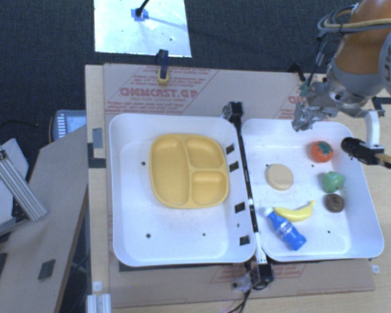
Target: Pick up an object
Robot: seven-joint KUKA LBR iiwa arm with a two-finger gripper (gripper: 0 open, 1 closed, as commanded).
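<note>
The right white bin (362,240) holds an orange-red tomato-like toy (322,150), a round beige disc (279,177), a green toy (333,181), a brown round piece (335,203), a yellow banana (295,211) and a blue bottle (286,229). My gripper (302,123) hangs over the bin's far edge, up and left of the tomato toy, apart from every object. Nothing shows between its fingers.
The left white bin (127,240) bears a yellow divided plate (188,171). A black divider with clips (242,181) runs between the bins. A black fitting (360,150) juts in at the right bin's right edge. Cardboard lies under both bins.
</note>
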